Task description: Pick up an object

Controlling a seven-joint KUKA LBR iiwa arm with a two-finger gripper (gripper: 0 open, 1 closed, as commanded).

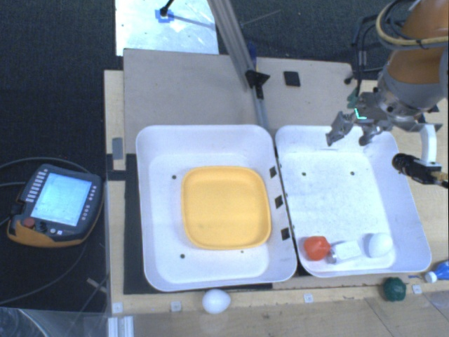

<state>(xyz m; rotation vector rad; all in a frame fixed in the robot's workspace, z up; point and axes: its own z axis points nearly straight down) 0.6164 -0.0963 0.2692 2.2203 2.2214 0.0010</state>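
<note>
Over the far rim of the right bin [351, 188], the gripper [353, 130] is seen with its fingers spread apart and nothing between them.

Along that bin's near edge, well apart from the gripper, an orange-red object [316, 247], a small white bottle-like item [345, 250] and a white ball [379, 244] are lined up, with nothing set between them and the gripper. A yellow tray [226, 207] is laid in the left bin [158, 188]. A white egg-shaped object [216, 300] and a dark green ball [393, 288] are left on the bench's [189, 83] near edge. A teach pendant [56, 203] is set on dark carpet [56, 62].

Open fingers [353, 133] above right bin [407, 188]
</note>
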